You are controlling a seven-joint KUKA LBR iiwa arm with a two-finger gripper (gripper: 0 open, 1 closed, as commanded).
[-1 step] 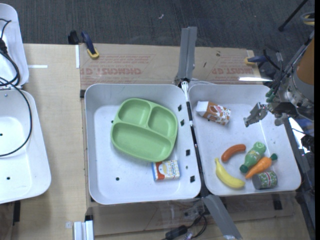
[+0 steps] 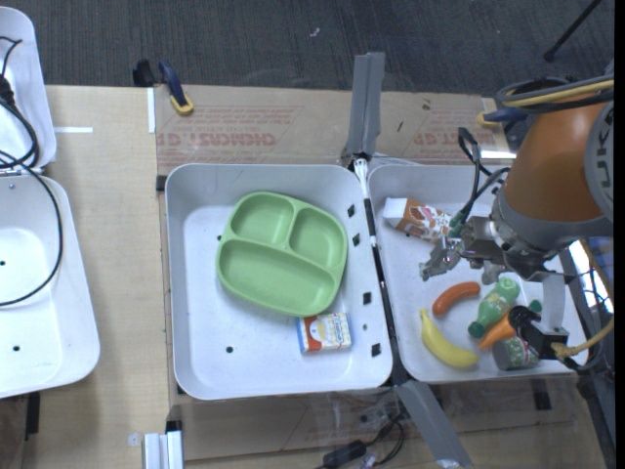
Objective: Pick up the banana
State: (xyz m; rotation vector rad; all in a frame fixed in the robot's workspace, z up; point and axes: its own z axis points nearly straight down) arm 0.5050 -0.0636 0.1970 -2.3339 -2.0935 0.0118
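Banana (image 2: 446,343) lies in the right bin (image 2: 410,360) on a brown worktop (image 2: 107,135) beside dark floor (image 2: 244,18), below the jaws (image 2: 439,259); whether those are wide or narrow I cannot tell.

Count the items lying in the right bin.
6 visible: yellow curved banana front left, orange sausage behind it, orange-white snack packet at back, green plastic bottle, orange carrot, grey can front right. The arm may hide more.

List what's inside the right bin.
In the right bin: banana, orange sausage-shaped toy, carton, green bottle, carrot and a grey can. The arm covers the bin's far right, so anything under it is hidden.
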